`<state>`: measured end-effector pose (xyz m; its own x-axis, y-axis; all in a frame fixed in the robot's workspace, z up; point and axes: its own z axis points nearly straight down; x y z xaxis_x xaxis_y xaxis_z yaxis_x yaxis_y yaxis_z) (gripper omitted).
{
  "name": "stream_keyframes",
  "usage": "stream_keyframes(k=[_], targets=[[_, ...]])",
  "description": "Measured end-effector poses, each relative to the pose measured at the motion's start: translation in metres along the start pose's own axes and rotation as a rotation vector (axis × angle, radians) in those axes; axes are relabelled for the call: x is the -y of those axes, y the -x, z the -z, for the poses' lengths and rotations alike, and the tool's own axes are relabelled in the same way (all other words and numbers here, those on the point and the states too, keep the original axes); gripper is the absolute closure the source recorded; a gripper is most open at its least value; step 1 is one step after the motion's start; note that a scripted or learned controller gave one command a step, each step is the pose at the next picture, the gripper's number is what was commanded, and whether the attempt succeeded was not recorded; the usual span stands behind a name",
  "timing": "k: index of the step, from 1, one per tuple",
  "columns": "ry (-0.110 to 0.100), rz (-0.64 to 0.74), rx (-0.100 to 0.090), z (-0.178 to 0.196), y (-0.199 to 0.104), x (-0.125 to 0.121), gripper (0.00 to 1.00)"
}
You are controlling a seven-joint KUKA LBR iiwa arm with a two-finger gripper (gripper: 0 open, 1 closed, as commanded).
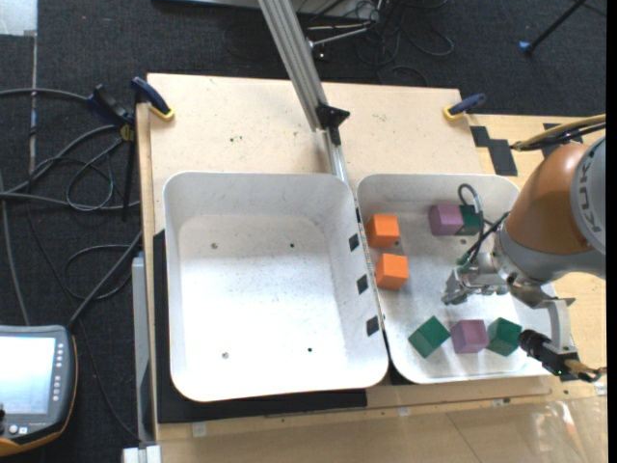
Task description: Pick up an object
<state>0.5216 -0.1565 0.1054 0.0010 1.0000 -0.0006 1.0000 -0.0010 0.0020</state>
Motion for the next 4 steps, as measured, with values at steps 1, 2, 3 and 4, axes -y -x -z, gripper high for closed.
stream_keyframes(k=[1,2,3,4], targets=[[0.003,-0.001,0.001,0.045,0.004,0.004,1.0],[0.005,0.002,0.002,0.09,0.011,0.002,1.0],[0.004,0.004,0.002,0.137,0.012,0.0,1.0],[-0.003,0.009,-0.002,0.126,-0.045,0.0,1.0]])
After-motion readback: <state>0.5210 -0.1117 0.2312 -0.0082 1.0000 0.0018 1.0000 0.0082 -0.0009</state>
